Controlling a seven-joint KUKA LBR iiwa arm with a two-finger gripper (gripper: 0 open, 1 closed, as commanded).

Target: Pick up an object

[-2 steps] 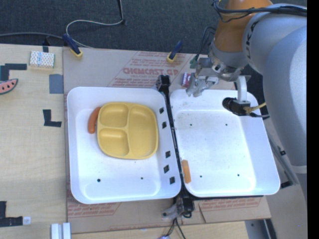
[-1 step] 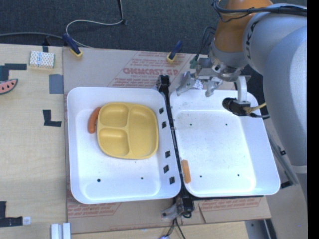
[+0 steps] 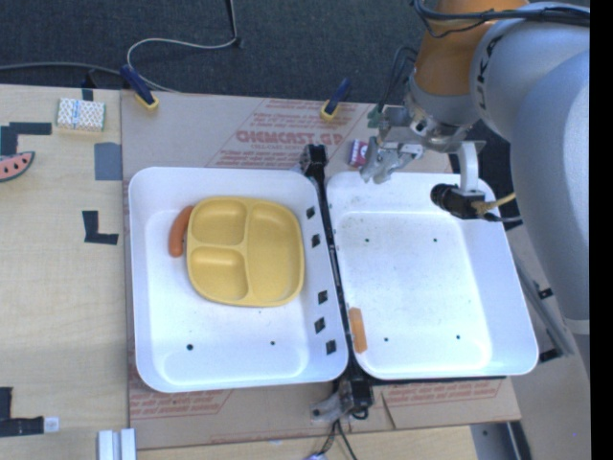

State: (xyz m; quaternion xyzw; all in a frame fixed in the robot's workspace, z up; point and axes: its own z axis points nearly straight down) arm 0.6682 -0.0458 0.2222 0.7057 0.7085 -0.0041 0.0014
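Three loose items lie in the two bins. Item one: a yellow divided plate (image 3: pixel 245 250) with three compartments, flat in the left bin (image 3: pixel 153 353), toward that bin's 11 o'clock. Item two: an orange sausage-shaped piece (image 3: pixel 177 232), touching or just beside the plate's rim at its 9 o'clock, lying lengthwise front to back. Item three: a smaller orange piece (image 3: pixel 357 330) in the right bin (image 3: pixel 498 333), against its left wall at about 8 o'clock of that bin, just beside the black divider (image 3: pixel 324 257) where the two bins meet.

The tool (image 3: pixel 383 164) hangs over the far rim of the right bin, at that bin's 11 o'clock, well apart from all three items. Its fingers are small and blurred against the cardboard, so I cannot tell whether they stand wide or narrow; nothing can be seen between them. Above it sit the orange band (image 3: pixel 460 27) and the grey arm (image 3: pixel 546 94), filling the 1 to 3 o'clock part of the view. A black fitting (image 3: pixel 455 199) with a cable rests at the right bin's far edge, at its 1 o'clock.

Both bins rest on a cardboard sheet (image 3: pixel 278 137) with red printing. On the wooden surface (image 3: pixel 57 305) at 9 to 10 o'clock: black tape marks, a small patterned block (image 3: pixel 80 115), and a pink slice-shaped piece (image 3: pixel 13 166). Two blue-and-yellow clamps (image 3: pixel 139 86) grip the cardboard's far edge.
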